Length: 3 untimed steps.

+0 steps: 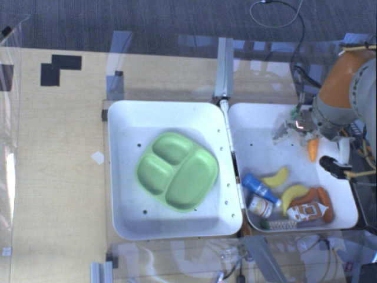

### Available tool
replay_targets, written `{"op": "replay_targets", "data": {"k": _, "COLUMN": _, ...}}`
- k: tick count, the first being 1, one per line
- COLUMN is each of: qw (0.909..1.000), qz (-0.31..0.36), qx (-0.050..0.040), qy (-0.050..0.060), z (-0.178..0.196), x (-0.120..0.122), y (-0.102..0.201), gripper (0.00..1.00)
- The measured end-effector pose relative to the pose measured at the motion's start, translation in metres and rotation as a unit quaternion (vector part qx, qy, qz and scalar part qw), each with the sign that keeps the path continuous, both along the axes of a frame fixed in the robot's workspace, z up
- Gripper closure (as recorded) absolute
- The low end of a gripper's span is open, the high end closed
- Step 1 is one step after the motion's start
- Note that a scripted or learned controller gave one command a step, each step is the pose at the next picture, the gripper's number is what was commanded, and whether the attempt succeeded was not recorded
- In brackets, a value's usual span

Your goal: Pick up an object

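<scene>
Gripper (290,128) was seen low over the right bin's (259,119) far side, fingers spread, nothing held. An orange carrot (313,149) lay just beside it. Nearer: two bananas (277,177), blue bottle (257,187), small can (260,207), brown sauce bottle (309,210). A green divided plate (177,171) was recorded in the left bin (126,122).

Small items (288,202) heaped in right bin's (259,128) near corner.

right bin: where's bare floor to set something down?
Free: the right bin's upper-left floor, between the divider wall, the claw and the yellow banana. Crowded: the lower half, where the blue bottle, small can, second banana and orange bottle bunch together; an orange carrot lies right.
</scene>
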State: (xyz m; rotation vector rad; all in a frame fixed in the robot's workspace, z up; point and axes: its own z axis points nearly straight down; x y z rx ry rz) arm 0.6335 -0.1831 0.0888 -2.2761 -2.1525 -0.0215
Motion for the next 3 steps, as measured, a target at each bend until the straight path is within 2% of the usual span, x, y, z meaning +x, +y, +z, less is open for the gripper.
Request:
{"op": "replay_targets", "data": {"k": 1, "qw": 1.0000, "qz": 0.004, "qx": -0.0058, "qy": -0.006, "z": 0.013, "x": 0.003, "y": -0.002, "gripper": 1.00}}
{"op": "replay_targets", "data": {"k": 2, "qw": 0.9992, "qz": 0.039, "qx": -0.0090, "qy": -0.004, "z": 0.139, "x": -0.020, "y": 0.045, "gripper": 1.00}}
{"op": "replay_targets", "data": {"k": 3, "qw": 0.9992, "qz": 0.039, "qx": -0.0089, "qy": -0.002, "z": 0.137, "x": -0.021, "y": 0.044, "gripper": 0.00}}
